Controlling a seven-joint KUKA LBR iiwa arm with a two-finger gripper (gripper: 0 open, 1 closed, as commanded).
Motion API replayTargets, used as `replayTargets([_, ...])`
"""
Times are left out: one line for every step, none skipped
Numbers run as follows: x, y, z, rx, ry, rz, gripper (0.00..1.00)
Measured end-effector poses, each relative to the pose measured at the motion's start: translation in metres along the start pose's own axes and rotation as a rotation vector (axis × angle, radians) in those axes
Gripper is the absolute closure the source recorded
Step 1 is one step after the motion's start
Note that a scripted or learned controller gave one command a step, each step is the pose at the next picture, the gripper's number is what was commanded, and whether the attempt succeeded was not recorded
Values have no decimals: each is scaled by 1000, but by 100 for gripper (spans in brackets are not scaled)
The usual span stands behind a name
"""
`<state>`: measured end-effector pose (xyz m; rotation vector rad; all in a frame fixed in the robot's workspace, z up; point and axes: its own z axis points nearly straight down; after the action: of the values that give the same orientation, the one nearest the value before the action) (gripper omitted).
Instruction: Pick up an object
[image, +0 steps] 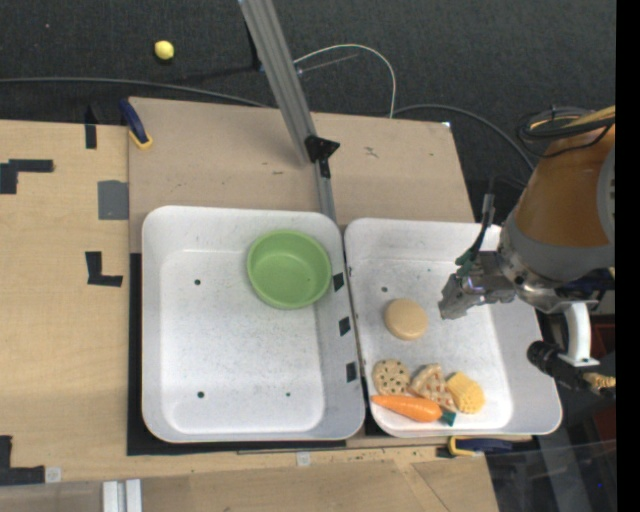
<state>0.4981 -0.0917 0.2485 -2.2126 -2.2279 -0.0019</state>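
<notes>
Carrot (407, 406) lies near right bin's (520, 340) front wall, long axis left-right, tip left; gripper (452, 303) above bin.

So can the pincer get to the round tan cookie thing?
Probably yes. The pincer hangs just beside the tan disc in the right bin, and bare floor lies between them. The carrot and other food sit apart, nearer the front edge.

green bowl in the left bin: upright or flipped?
Upright. The round green plastic bowl shows its open mouth and inner floor to the camera, sitting at the far right of the left white bin.
</notes>
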Motion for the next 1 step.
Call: replayTargets([63,7,-1,1,0,-2,100])
